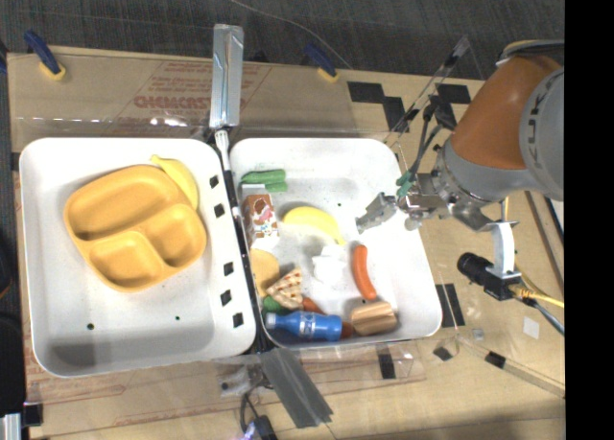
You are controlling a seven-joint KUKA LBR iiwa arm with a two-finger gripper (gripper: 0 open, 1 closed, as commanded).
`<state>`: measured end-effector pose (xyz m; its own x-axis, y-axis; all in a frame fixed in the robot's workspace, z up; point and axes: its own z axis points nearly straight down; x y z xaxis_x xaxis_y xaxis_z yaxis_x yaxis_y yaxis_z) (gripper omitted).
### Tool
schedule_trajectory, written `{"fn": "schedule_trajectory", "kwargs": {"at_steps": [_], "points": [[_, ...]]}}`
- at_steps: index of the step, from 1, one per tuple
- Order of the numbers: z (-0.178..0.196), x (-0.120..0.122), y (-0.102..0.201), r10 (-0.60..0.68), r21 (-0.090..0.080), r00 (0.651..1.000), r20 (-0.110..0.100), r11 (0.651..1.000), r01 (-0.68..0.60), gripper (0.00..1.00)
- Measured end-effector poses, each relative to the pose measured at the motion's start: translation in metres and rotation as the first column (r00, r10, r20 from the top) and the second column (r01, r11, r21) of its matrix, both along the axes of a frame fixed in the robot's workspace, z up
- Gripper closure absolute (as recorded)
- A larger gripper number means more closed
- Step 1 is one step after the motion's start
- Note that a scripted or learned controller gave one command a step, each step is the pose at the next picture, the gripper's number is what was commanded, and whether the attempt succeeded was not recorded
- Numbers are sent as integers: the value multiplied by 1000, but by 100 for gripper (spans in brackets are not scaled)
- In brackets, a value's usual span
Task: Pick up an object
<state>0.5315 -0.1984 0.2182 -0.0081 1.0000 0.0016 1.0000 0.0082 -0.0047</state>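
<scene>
Gripper (376,215): over the right bin's upper right part — nothing seen between its fingers; how wide they stand, I cannot tell.
Right bin (408,266): green object (265,179), carton (259,216), banana (313,221), orange sausage (364,273), blue bottle (305,326), bread roll (373,317), pizza slice (285,287).
Left bin (48,304): yellow divided tray (134,227).
Nearest object: banana, just left of the gripper — apart from it.
</scene>
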Motion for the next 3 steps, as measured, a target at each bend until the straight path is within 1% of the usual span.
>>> {"fn": "schedule_trajectory", "kwargs": {"at_steps": [1,2,3], "points": [[-97,-30,12,-120,-5,992,36,993,121,0],[-102,-14,1,-169,-9,984,58,985,170,0],[-103,-40,-12,-306,0,951,53,952,306,0]]}}
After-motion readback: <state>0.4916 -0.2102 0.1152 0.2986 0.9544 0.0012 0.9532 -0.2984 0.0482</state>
